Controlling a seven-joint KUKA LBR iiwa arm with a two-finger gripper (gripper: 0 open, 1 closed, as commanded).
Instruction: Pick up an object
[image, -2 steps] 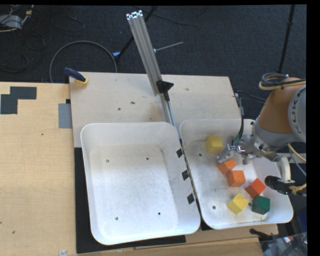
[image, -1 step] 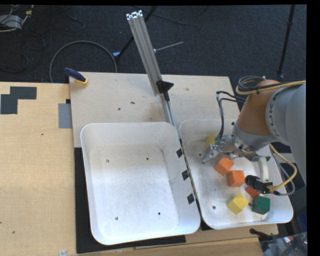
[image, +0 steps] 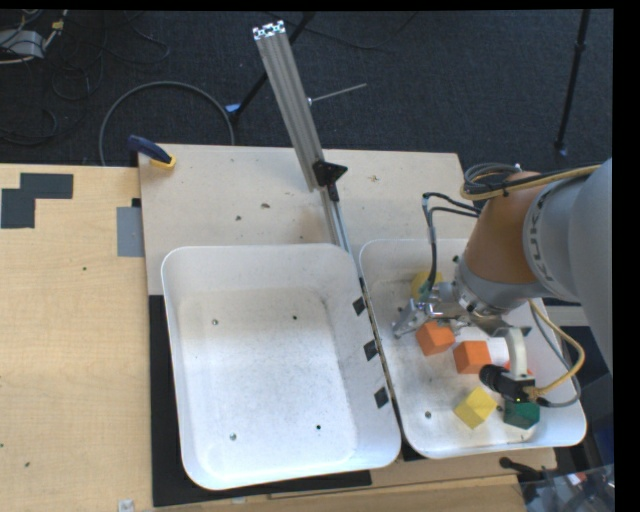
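The grey arm with its orange band (image: 500, 235) reaches into the right bin (image: 440, 440). Its gripper (image: 418, 312) hangs low near the bin's left wall, just above an orange block (image: 435, 339). I cannot tell how the gripper is set or if it has hold of the block. A second orange block (image: 472, 356) sits just to the right. A yellow block (image: 476, 407) and a green block (image: 521, 412) lie nearer. The left bin (image: 200, 270) sits beside it.
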